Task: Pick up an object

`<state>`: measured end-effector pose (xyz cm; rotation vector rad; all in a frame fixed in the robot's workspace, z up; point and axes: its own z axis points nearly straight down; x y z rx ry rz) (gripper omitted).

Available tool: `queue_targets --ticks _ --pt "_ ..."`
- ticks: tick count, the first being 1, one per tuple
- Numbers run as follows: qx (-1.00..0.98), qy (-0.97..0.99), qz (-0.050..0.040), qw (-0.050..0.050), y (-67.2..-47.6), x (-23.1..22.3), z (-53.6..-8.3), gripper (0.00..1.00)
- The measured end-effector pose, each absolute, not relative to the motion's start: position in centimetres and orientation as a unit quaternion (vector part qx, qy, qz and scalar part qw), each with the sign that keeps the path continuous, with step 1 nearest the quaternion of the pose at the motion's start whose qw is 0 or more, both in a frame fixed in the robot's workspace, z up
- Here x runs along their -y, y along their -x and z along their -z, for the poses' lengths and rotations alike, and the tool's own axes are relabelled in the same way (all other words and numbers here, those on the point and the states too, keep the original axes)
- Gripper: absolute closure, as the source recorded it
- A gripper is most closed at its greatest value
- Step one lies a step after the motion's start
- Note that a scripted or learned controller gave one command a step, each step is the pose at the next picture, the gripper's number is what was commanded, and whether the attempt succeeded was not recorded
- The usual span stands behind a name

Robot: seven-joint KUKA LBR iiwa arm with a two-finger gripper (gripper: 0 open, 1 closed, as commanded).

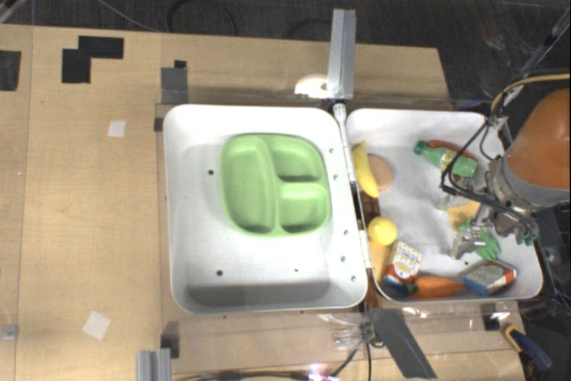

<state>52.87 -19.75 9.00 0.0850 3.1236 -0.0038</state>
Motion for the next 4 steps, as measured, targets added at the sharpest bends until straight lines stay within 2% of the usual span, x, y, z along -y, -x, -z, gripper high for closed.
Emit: queue_targets --ticks 1,2,3,4 --pt "-0.998 -0.070 0.0016 0.009 -49.3 20.6 -9.0 0.00" --pt "-0.998 0.061 0.0029 0.008 -53.4 20.6 -9.0 0.00" --pt "-1.000 0.029 0.0025 0.009 -50.7 20.5 -9.0 0.00" --pt "-1.000 0.007 0.0018 0.008 -50.8 20.6 -9.0 0.00"
